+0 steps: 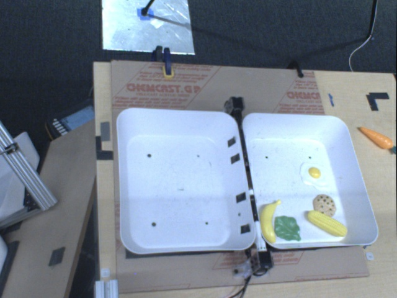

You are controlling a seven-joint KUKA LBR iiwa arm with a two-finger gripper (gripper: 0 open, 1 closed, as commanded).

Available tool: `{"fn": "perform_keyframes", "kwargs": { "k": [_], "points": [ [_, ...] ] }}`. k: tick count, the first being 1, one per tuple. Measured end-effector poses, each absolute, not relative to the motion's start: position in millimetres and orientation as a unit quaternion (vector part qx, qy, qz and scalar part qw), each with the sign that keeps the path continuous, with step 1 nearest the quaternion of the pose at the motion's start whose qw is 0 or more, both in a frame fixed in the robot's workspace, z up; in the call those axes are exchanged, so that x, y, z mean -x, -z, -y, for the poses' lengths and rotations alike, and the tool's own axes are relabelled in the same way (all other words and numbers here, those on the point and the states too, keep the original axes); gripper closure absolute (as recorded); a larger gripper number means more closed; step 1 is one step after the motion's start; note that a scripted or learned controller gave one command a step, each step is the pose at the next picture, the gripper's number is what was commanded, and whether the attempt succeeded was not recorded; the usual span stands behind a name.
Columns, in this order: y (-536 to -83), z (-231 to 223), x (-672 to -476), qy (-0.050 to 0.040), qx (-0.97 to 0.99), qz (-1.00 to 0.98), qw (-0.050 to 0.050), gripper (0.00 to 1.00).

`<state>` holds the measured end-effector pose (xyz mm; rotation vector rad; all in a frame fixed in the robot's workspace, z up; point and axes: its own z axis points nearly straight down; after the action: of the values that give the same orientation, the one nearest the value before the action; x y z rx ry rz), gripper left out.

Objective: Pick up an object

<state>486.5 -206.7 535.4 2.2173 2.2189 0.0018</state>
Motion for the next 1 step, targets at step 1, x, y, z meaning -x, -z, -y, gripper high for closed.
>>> {"fn": "perform_keyframes", "kwargs": {
  "k": [1],
  "points": [
    [-535.4,206.5,-486.5,-0.0006,-0.706,-0.708,0.002,0.0]
  ]
}}
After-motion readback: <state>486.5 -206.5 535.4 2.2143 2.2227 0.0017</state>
